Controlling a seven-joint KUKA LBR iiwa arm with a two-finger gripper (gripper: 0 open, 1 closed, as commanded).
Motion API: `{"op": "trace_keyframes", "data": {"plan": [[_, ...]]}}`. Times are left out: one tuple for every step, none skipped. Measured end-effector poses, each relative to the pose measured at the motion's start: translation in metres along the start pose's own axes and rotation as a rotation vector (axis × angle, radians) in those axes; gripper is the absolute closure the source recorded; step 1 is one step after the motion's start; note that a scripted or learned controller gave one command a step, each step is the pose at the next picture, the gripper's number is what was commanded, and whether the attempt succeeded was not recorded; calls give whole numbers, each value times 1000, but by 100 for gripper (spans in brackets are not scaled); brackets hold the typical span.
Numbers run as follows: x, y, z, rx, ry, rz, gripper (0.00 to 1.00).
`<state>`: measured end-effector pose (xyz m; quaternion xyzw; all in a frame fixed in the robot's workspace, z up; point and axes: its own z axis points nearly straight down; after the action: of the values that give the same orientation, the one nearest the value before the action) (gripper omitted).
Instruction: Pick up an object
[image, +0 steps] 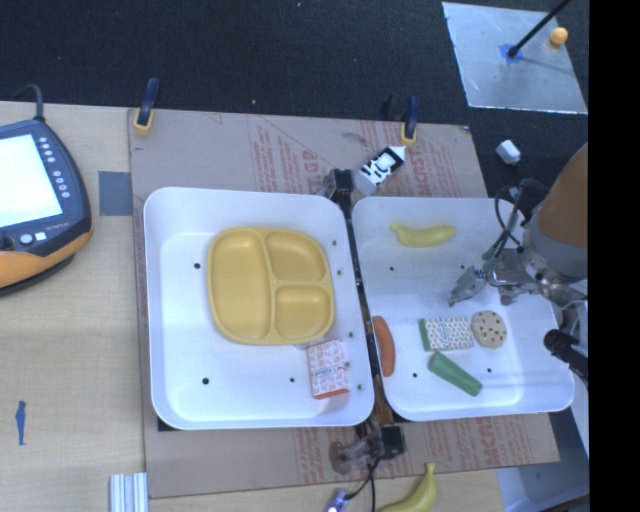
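**Gripper low over the right bin, beside the cookie and cracker**

We see two white bins side by side on the bench. The arm reaches in from the right, and its gripper hangs over the right bin, its metal fingers pointing left and down toward the bin floor. We see nothing between them; whether they are spread or pressed together we cannot tell at this slant.

The nearest things to the gripper lie just below it in the view — a round cookie and, touching its left edge, a speckled cracker. Both rest flat on the bin floor, apart from the fingers. Just below the cracker lies a green stick, tilted. A yellow banana lies near the bin's far edge, up and to the left of the gripper and well apart from it. An orange sausage lies along the right bin's left wall, near the seam between the bins.

In the left bin sits a yellow tray with three compartments, and a small carton rests just below its near right corner, close to the bin's near wall.

Outside the bins, a second banana lies on the bench at the near edge, a black and white carton rests beyond the bins, and a pendant sits at the far left.
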<state>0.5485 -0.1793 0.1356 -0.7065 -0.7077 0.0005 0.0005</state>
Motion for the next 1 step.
{"op": "trace_keyframes", "data": {"plan": [[84,7,24,3,1,-5,0]]}}
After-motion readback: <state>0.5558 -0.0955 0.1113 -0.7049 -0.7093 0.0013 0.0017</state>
